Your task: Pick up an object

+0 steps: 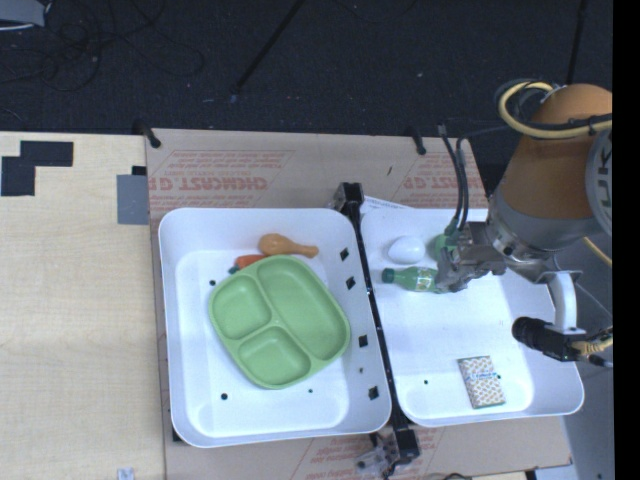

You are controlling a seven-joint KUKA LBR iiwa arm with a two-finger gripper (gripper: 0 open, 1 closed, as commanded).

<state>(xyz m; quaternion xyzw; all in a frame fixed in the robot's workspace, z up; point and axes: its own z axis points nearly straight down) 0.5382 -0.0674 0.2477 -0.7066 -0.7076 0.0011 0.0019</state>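
The bottle [409, 279] lies flat in the right bin [520, 408], long axis left-right, under the pincer [452, 271]; grip unclear.

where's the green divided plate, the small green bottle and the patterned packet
green divided plate [278, 320]: camera view, left bin, on the ridge where its compartments meet.
small green bottle [410, 279]: camera view, right bin, on its body, lying on its side.
patterned packet [481, 382]: camera view, right bin, on its flat top face.

Cardboard sheet [230, 173] under both bins, centre frame. Pale wood bench [70, 318] at left, with dark squares [35, 163] upper left. Black floor and cables [150, 28] along top.
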